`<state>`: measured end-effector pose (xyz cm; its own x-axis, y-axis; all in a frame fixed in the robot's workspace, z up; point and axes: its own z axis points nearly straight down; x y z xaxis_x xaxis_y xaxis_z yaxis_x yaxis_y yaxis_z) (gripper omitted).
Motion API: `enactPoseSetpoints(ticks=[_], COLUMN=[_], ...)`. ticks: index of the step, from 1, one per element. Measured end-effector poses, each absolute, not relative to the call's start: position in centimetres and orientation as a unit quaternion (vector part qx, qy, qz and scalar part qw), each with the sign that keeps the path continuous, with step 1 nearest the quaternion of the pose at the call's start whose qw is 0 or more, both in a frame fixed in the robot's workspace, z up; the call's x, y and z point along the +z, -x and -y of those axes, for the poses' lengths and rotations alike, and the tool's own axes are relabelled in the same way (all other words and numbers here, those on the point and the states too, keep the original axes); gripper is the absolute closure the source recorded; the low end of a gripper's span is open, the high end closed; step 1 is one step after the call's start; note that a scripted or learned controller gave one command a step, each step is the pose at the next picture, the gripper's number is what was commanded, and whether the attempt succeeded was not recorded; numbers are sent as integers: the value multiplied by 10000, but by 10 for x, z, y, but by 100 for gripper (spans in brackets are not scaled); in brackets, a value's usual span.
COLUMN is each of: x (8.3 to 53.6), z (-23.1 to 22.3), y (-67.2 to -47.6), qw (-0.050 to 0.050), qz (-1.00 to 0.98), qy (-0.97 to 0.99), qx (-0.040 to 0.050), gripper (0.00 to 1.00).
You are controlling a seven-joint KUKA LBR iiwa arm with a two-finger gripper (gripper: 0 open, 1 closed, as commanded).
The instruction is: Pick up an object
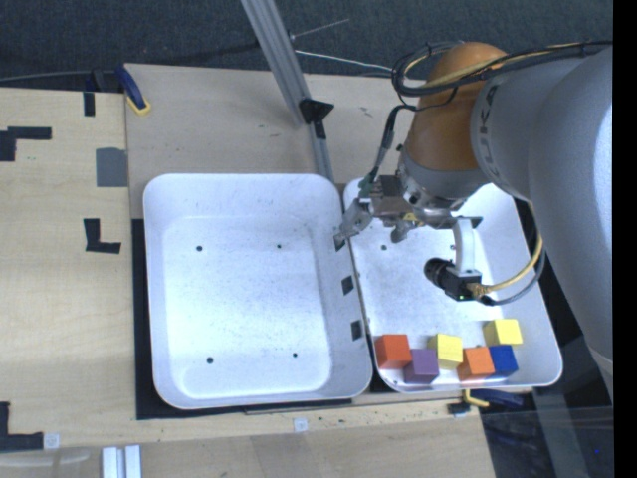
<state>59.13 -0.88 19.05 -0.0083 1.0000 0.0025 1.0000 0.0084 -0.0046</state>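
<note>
Camera view looks down at a slant on the bench (229,118). Nearest the lens, along the front wall of the right bin (518,222), a cluster of small blocks sits bunched together: an orange block (393,350), a purple block (424,364), a yellow block (449,350), a second orange block (478,361) touching a blue block (504,359), and another yellow block (504,332) just behind them. Beside it, the left bin (244,287) has only a speckled floor. Farther back, the gripper (383,217) hangs over the right bin's rear left corner, near the shared rim. Whether its fingers are spread or closed cannot be told from here; nothing is seen between them. The blocks lie well apart from the gripper, toward the front of the bin, so the likely next move is a reach forward and down.
</note>
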Motion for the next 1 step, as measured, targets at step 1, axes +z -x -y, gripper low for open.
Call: enactPoseSetpoints(ticks=[1], x=[191], z=[-82], y=[-583], qw=[20], qz=[7107], qy=[7035], qx=[-1], gripper=[0])
